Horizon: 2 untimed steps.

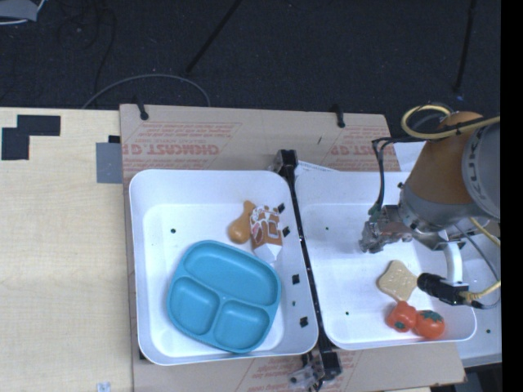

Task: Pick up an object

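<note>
Likely target: a toast slice (397, 280) lies flat on the floor of the right bin (343, 219), toward the worktop's right edge and front; it is the thing closest to the pincer, so it looks the easiest pick.
Neighbour: a tomato toy (417, 321), orange-red, sits just in front of the toast, near the right bin's front right corner, close to the wall, which leaves little room for a grasp from that side.
Pincer: the pincer (377, 237) hangs low over the right bin's middle, behind and to the left of the toast and apart from it; nothing is seen in it, and whether it is spread or pressed together I cannot tell, as it is dark and small here.
Arm: the arm (445, 174) reaches in from the worktop's right edge, its orange band above the wrist, so the right bin is within its nearest reach.
Left bin: the left bin (151, 219) carries a blue divided tray (222, 295) across its front half, with a chicken drumstick toy (241, 223) and a small patterned packet (265, 225) just behind it, against the wall shared by the two bins.
Stage: judging by this, the pick is not yet made.
</note>
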Motion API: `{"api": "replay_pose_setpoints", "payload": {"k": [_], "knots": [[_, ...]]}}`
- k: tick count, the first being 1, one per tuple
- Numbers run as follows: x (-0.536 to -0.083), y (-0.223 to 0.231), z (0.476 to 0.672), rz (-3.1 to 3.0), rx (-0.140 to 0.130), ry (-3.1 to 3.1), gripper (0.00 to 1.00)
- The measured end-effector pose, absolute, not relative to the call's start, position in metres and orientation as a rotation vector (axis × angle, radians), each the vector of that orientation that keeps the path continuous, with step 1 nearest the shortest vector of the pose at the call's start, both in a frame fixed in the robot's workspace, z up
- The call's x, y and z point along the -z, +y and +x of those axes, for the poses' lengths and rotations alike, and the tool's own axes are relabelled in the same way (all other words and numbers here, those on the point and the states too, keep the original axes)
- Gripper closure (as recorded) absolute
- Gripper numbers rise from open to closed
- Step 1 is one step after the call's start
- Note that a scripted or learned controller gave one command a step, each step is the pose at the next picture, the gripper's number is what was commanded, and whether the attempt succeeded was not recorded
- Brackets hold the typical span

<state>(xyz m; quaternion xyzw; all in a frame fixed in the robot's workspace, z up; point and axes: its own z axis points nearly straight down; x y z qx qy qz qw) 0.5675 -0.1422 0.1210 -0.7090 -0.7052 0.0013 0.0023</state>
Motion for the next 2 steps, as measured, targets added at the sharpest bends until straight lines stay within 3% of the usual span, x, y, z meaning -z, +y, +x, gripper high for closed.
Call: {"api": "replay_pose_setpoints", "payload": {"k": [2], "knots": [[-0.203,-0.136,0.576,-2.220,0.000,-2.223,1.00]]}}
